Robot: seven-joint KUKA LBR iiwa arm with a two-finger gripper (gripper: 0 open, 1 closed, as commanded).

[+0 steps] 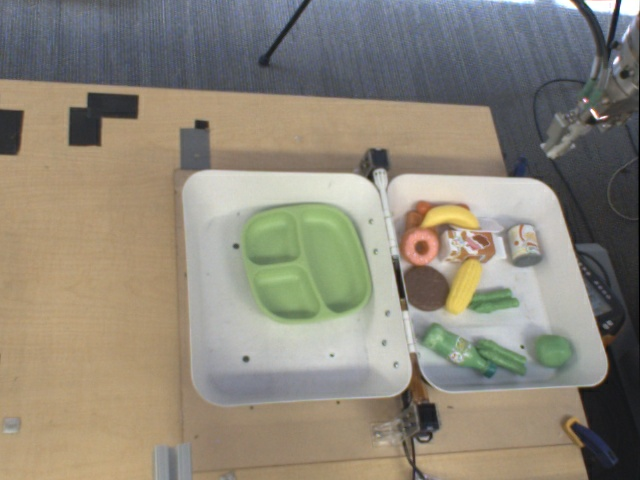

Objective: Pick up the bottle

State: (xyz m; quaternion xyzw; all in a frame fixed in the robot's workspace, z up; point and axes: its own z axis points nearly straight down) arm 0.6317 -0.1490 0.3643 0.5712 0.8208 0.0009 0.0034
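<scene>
The bottle is green with a label and lies on its side near the front left of the right bin. Its tip touches another green item. My gripper hangs at the upper right, outside the bin and beyond its far right corner, well away from the bottle. Nothing is visibly held in it.
The right bin also holds a banana, a pink donut, a brown cookie, corn, a small carton, a can, a green vegetable and a green ball. A green divided plate lies in the left bin.
</scene>
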